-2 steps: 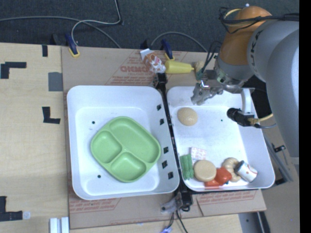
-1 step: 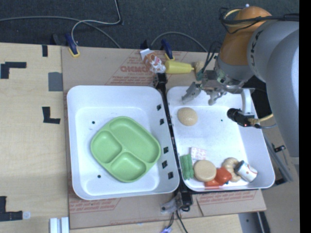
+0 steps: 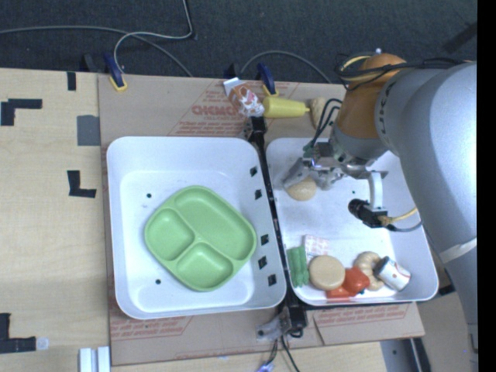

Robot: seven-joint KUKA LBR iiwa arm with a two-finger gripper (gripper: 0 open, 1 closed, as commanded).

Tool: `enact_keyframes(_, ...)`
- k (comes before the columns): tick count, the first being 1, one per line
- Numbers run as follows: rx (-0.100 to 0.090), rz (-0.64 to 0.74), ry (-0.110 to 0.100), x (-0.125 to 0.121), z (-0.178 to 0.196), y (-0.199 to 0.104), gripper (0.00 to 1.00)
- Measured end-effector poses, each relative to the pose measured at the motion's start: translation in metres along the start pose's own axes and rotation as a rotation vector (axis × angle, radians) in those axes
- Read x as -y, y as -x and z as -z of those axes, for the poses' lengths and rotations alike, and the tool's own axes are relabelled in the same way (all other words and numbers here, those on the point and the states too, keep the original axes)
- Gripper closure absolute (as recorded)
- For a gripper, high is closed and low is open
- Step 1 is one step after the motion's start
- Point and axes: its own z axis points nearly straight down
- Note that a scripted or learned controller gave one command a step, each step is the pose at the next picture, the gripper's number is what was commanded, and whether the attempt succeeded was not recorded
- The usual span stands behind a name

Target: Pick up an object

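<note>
Fingers (image 3: 306, 173) above beige lump (image 3: 301, 190), red "CHEMCO" print (image 3: 209, 110) on cardboard

The claw (image 3: 304, 178) partly hides a beige lump (image 3: 301, 191); the arm (image 3: 434, 130) runs off the right edge.

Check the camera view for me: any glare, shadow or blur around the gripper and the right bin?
Camera view: even, soft light, with mild glare on the glossy white right bin; the metal two-finger gripper looks slightly soft and casts a faint shadow beside the pale beige rounded object; the green divided plastic plate is sharp.
</note>
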Motion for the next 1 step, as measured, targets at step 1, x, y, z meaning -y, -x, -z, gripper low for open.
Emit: enact_keyframes(1, 0.000, 0.001, 0.001, -0.0008, 0.0119, -0.0004, 1.00)
